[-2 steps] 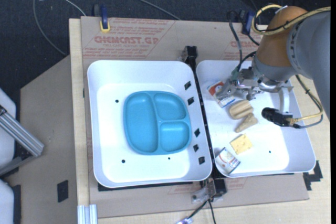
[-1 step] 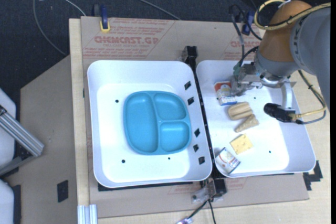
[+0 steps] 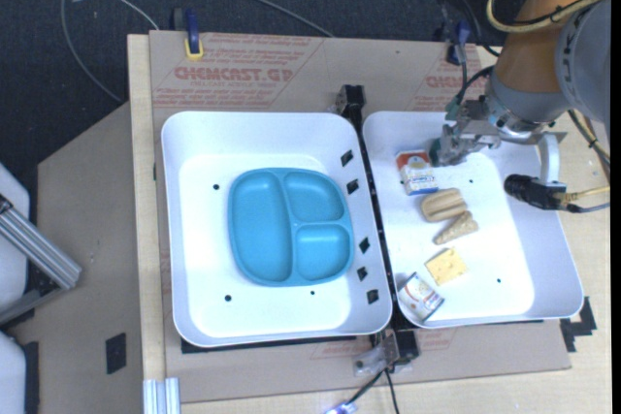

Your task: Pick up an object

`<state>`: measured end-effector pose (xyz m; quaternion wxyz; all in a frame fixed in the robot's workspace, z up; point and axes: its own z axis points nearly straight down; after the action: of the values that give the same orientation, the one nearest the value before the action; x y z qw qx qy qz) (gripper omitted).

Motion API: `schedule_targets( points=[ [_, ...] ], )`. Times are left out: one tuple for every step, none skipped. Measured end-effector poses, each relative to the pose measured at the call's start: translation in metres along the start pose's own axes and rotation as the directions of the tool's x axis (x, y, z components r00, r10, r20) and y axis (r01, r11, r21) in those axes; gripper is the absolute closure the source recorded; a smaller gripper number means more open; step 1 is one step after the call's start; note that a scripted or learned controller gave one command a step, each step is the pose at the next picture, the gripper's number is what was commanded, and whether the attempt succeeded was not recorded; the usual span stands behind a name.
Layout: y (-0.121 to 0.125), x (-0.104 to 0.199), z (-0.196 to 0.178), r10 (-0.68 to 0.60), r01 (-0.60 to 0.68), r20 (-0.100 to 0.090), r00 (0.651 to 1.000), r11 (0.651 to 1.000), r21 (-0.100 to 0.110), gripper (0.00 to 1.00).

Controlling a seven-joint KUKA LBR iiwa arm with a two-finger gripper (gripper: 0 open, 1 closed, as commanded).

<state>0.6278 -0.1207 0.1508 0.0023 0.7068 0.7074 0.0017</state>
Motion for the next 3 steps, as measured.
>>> schedule_targets(
  points=[
    [0.004,-0.010,-0.057,0.001,-0.001,0.001,1.000,1.000,-0.002,1.00],
    [0.006,-0.010,-0.112,0.000,0.000,0.001,1.000,1.000,-0.003,1.00],
    [-0.019,0.032,-0.111,-0.003,0.003,-0.003,1.000,1.000,0.008,1.00]
  ],
)
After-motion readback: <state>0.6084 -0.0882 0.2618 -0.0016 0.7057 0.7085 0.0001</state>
